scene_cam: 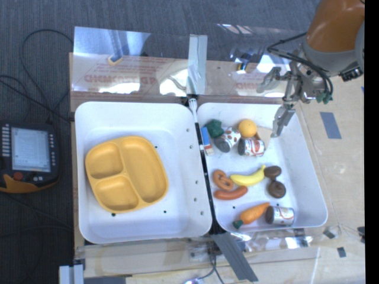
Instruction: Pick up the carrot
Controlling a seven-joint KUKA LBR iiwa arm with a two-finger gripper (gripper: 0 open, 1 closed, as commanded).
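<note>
The carrot lies near the front edge of the right bin, just beside a small can. The gripper, empty with fingers slightly parted, hangs over the bin's far side, well apart from the carrot.

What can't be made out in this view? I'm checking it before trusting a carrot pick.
- Hand, camera view: small and seen at a slant, so open or shut can't be told.
- Can beside the carrot: label too small to read.
- Arm: cut off by the top edge.
- Items by the bin divider: bunched together, hard to identify.
</note>
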